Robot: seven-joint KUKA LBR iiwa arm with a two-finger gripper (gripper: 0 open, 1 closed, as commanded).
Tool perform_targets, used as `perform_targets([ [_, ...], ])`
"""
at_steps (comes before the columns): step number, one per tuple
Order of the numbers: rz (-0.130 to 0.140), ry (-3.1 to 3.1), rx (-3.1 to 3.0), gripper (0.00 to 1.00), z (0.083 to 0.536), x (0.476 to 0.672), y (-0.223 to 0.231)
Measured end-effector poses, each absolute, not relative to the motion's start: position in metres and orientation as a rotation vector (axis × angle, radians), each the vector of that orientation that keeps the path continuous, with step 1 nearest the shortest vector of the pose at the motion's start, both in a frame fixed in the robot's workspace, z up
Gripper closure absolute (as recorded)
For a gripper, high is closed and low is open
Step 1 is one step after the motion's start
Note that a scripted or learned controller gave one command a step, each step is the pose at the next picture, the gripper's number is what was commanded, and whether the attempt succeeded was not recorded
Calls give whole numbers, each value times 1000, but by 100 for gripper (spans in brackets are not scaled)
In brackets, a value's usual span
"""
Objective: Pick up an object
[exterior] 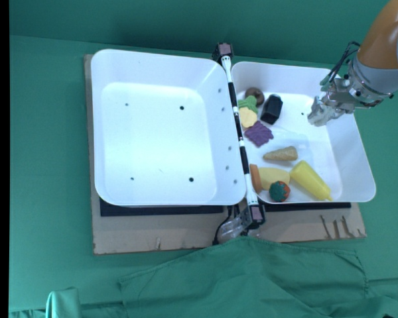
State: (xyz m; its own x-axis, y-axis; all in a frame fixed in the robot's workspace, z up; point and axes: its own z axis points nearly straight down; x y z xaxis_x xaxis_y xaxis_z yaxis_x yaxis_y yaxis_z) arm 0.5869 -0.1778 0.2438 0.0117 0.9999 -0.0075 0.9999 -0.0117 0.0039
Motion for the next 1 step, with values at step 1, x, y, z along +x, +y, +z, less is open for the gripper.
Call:
perform_targets([
  [1,5,2212,2218,100,256,617,-188],
])
